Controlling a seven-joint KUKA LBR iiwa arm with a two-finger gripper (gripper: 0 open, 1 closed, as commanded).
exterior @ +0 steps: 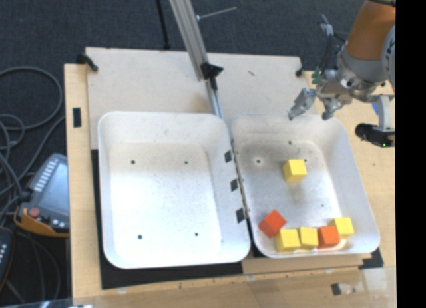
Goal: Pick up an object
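Dark carpet surrounds the pale wooden counter (pixel 153 80), which carries two shallow white bins side by side. Left bin (pixel 113 167): no loose items visible on its floor. Right bin (pixel 353 160): six small cubes, four yellow and two orange. One yellow cube (pixel 295 169) sits alone near the bin's centre. One orange cube (pixel 272 223) lies tilted at the near left of this bin. The remaining four stand in a row along the near wall: yellow (pixel 289 239), yellow (pixel 309 236), orange (pixel 329 235), yellow (pixel 344 226), each touching the next.

The grey arm (pixel 367 34), with its orange band, enters from the far right and angles down toward the far rim of the right bin. Its pincer (pixel 313 108) hangs above that far rim with fingers spread apart and nothing between them, well apart from every cube.
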